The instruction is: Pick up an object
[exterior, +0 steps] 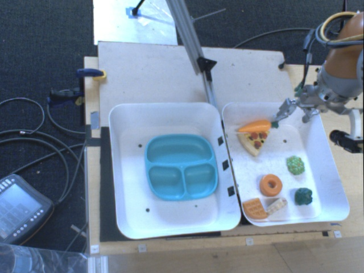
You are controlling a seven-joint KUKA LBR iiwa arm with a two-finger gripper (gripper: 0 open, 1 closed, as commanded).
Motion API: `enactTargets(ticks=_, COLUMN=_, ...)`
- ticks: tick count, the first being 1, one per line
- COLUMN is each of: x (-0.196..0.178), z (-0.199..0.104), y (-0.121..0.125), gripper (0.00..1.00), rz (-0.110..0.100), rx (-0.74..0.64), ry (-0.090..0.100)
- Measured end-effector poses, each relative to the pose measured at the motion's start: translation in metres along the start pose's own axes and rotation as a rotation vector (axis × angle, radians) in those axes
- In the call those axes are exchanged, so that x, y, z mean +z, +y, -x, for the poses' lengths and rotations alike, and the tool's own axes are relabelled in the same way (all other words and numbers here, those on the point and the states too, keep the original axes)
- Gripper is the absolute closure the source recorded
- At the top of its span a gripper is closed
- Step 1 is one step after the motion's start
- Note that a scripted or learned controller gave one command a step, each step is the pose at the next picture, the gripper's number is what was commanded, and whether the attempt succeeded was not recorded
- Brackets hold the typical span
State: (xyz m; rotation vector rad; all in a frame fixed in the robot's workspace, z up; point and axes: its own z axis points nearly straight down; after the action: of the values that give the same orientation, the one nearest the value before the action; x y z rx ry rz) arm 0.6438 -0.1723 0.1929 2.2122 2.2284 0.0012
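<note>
Nearest you, an orange waffle-shaped toy is lying untouched in the right white bin, while the gripper is hovering just beside the orange plastic carrot, fingers' opening impossible to tell.

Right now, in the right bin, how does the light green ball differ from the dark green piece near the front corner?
The light green ball is pale, yellowish green; the dark green piece is deep green. The ball looks round and evenly bumpy, the dark piece lumpier and irregular, like broccoli. The ball lies farther back, the dark piece nearer the bin's front rim. Both are small, lie loose on the right bin floor.
</note>
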Motion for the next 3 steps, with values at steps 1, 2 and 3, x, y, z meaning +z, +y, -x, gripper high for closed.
enactTargets(ticks=1, x=0.0, z=0.0, y=0.0, gripper=0.0, rz=0.0, rx=-0.001, ry=-0.001)
enactTargets(ticks=2, x=0.041, z=-0.001, y=-0.002, gripper=0.0, rz=-0.003, rx=0.002, ry=0.0)
enactTargets(ticks=3, x=0.083, z=-0.001, y=0.001, gripper=0.0, rz=-0.003, rx=-0.001, ry=0.0)
